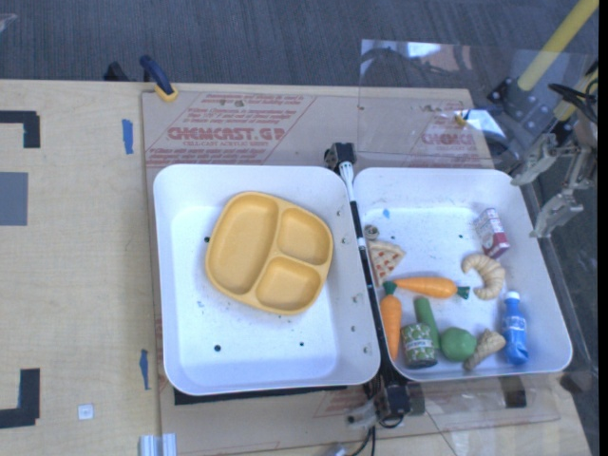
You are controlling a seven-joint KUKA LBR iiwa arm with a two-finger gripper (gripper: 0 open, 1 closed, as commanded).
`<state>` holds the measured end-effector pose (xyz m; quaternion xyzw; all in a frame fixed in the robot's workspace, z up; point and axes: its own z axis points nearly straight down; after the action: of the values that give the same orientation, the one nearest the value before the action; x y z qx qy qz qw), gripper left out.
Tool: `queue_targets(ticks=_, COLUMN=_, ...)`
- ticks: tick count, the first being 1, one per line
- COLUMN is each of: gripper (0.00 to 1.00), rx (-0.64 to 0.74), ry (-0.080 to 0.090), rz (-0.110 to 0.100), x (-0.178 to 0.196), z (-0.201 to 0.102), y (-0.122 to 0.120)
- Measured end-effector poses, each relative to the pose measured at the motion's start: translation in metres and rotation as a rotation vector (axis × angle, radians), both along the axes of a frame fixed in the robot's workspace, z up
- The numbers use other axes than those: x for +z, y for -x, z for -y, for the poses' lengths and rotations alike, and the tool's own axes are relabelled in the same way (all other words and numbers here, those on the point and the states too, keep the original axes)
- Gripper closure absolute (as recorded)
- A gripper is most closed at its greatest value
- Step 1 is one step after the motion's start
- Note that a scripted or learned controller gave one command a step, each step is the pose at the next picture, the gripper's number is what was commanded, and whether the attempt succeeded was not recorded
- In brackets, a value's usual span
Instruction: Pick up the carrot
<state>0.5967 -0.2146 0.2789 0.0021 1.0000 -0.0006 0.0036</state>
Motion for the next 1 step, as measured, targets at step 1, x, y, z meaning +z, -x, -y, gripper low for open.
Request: queue_targets(ticks=1, gripper=0.0, rx=0.038, ry=-0.003, rz=-0.008, x=-0.066, z=-0.0327, y=0.0818)
